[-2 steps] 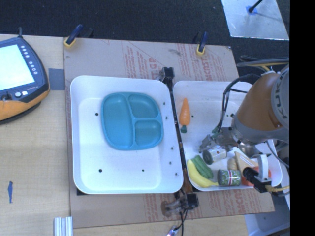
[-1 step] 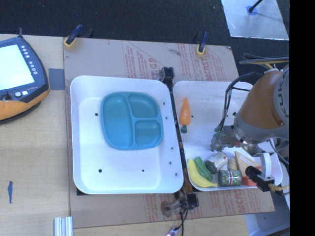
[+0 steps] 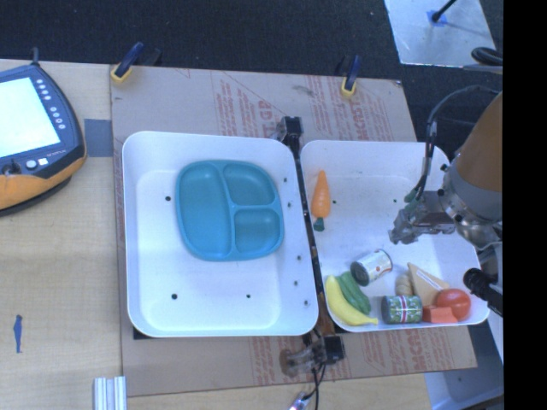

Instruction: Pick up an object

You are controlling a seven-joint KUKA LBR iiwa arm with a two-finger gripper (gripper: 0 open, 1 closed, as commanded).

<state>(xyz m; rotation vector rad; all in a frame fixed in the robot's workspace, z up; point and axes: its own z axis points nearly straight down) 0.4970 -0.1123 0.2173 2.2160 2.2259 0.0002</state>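
White plastic bins are sitting side by side on the bench [image 3: 68, 254], clamped over a cardboard sheet, probably to keep them from sliding. In the left bin [image 3: 145, 229] a blue divided plate [image 3: 229, 209] is lying flat near the middle. The right bin [image 3: 367, 165] is holding the small things, and most of them are crowding its lower edge, perhaps because the bin slopes that way: a banana [image 3: 344, 307] and a green pepper [image 3: 355, 291] at about seven o'clock, a silver can [image 3: 372, 266] just above them, a green can [image 3: 402, 309], a tomato [image 3: 452, 300] and a pale wedge [image 3: 423, 277] toward five o'clock. A toy carrot [image 3: 320, 196] is lying alone against the left wall at about ten o'clock.

The gripper [image 3: 412, 226] is hanging over the bin's right half at about three o'clock. I cannot tell how it is set. The silver can, my guess at the nearest target, is lying near it at about seven o'clock from the gripper, apart and untouched.
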